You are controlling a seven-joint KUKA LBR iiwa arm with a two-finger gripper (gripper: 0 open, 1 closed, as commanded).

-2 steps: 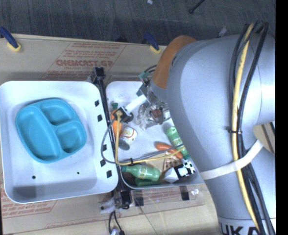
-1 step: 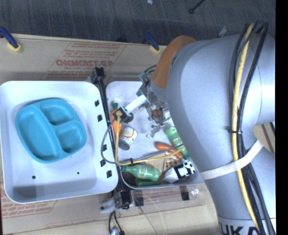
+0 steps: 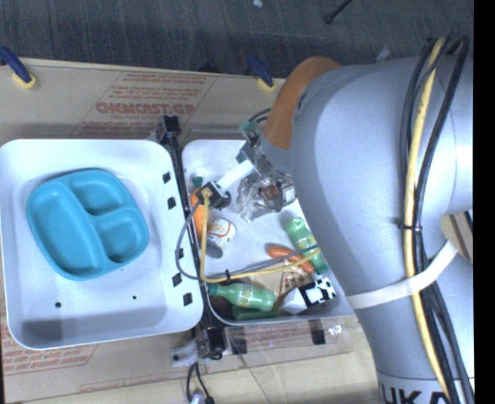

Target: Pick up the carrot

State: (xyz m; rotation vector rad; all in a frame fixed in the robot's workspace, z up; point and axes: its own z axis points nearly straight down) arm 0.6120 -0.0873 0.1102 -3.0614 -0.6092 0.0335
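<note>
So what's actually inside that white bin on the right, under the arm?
The right bin holds a jumble: a carrot at its left wall, a green bottle near the front, another green item, a thin orange piece. The grey arm covers the bin's right side, so anything beneath stays hidden.

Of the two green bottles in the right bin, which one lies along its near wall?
The green plastic bottle with the yellow label, lying along the near wall; the other green bottle sits farther back.

"CHEMCAST GP" on cardboard (image 3: 138, 99), "UKA" on arm (image 3: 416, 391)
</note>
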